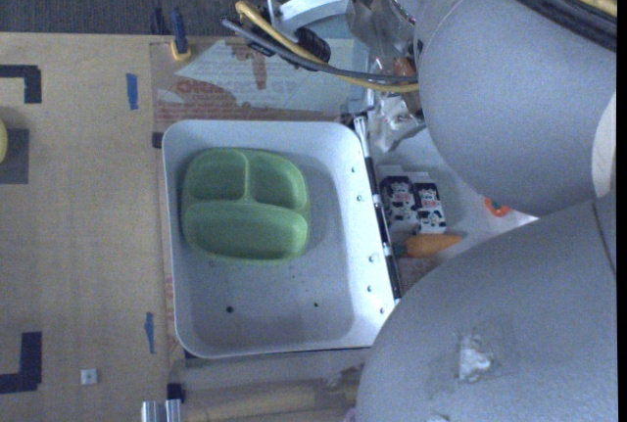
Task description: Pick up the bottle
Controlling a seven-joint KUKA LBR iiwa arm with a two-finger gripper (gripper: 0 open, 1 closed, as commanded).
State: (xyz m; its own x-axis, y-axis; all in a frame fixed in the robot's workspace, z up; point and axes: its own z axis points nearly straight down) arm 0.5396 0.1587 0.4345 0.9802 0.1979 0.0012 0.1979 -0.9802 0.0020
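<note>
The arm [509,68] is covering most of the right bin [384,214], so the bottle is hard to pick out; judging by its label, it is probably the black-and-white printed thing [412,202] lying at 3 o'clock from the green plate [245,205]. The pincer [394,121] is hanging at 12 o'clock from it; how wide it is standing I cannot tell. The bottle is likely handling light, stiff and slick, so gripping across its middle is looking safest
</note>
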